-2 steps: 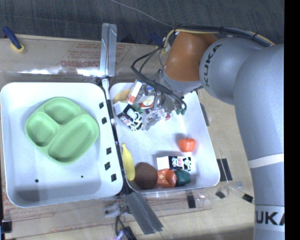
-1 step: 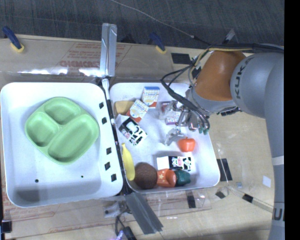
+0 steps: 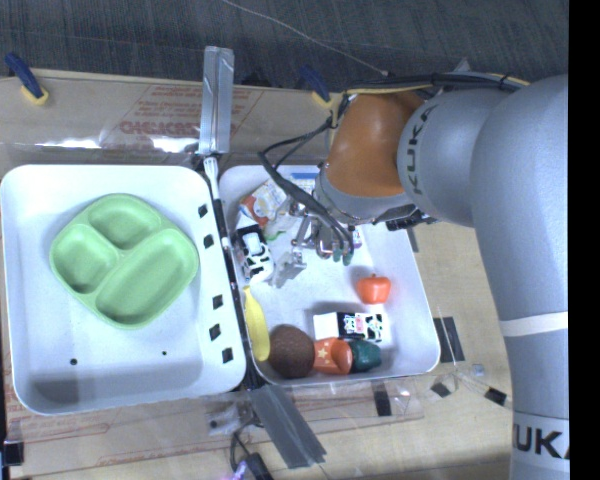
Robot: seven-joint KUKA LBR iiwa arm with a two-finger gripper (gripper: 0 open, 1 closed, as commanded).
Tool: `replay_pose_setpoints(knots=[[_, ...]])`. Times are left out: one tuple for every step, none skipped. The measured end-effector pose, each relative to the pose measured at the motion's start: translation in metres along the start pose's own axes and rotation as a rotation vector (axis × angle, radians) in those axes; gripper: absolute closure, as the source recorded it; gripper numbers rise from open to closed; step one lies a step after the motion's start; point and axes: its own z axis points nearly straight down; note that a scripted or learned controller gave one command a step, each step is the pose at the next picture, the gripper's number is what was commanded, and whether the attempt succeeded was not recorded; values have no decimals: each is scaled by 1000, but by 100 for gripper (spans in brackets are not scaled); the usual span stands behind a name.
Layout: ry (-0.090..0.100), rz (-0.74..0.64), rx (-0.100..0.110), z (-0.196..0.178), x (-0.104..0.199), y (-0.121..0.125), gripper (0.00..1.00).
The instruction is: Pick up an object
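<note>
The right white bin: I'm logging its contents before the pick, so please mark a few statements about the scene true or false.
1. The green three-compartment plate lies in the left white bin. True.
2. The small orange tomato-like toy sits in the left bin. False: it is in the right white bin.
3. The gripper is over the right bin. True.
4. The yellow banana lies along the right bin's right wall. False: it lies along its left wall.

Single fixed camera sat above the bench, looking down at a slant. Both white bins fell within frame at moderate range; arm entered from the bins' right.
</note>
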Motion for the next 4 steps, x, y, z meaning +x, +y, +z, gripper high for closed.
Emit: replay_pose_setpoints(knots=[[-2,32,3,-1,26,-90,0],[-39,100,2,-9,63,-108,0],[-5,184,1,0,58,-43,0],[-9,174,4,-2,108,-120,0]])
